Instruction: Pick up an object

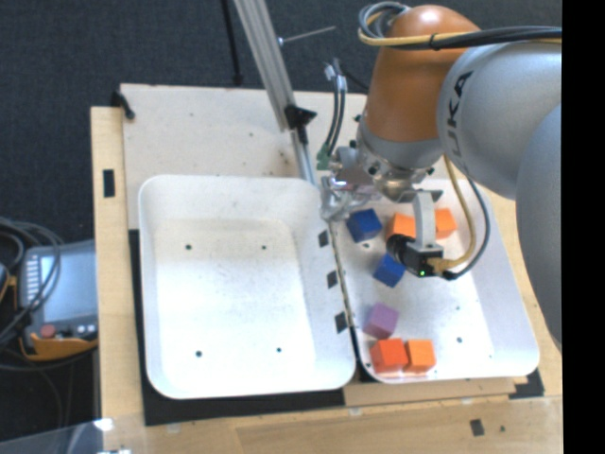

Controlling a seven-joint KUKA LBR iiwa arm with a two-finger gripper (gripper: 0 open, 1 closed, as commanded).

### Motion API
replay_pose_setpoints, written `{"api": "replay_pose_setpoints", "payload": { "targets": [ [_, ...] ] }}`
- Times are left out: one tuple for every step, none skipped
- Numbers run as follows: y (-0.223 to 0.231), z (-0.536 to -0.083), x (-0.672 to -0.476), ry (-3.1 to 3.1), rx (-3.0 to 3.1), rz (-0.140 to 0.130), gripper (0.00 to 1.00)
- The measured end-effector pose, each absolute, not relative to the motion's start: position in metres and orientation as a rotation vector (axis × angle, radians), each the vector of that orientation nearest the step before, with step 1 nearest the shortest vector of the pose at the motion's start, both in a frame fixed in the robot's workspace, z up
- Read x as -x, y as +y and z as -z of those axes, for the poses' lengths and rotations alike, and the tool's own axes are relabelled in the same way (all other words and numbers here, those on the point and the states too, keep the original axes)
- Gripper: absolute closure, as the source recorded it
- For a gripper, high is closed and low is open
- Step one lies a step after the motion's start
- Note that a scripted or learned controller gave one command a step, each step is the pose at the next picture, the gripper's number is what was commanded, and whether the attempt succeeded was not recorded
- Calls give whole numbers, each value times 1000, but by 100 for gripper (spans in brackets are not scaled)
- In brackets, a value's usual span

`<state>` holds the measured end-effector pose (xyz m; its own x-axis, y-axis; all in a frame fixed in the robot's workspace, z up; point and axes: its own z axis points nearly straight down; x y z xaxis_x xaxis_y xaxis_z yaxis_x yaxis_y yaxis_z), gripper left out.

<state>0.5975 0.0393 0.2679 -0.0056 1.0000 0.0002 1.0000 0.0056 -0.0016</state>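
Orange-red block [388,354] touching orange block [420,354] at the right bin's [501,348] near rim, purple block [382,320] just behind, blue block [388,270] mid-bin, second blue block [363,223] beside the gripper [342,195] at the inner rim, grip state cannot be told, open floor toward the right wall.

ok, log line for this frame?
stage: pre-grasp | gripper: over right bin, beside blue block | grasp: not confirmed | also in bin: purple block

A robotics lab: a grey industrial arm [492,93] reaches over a wooden worktop [189,121] bearing two white bins [227,282], beside a metal rail [265,45], with a handheld controller [57,287] and cables [11,239] on dark carpet [113,26].
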Motion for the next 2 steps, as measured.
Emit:
{"api": "replay_pose_setpoints", "payload": {
  "targets": [
    [83, -265, -593, -2227, 2212, -3, 100],
    [81, -265, -593, -2221, 2218, -2, 0]
  ]
}}
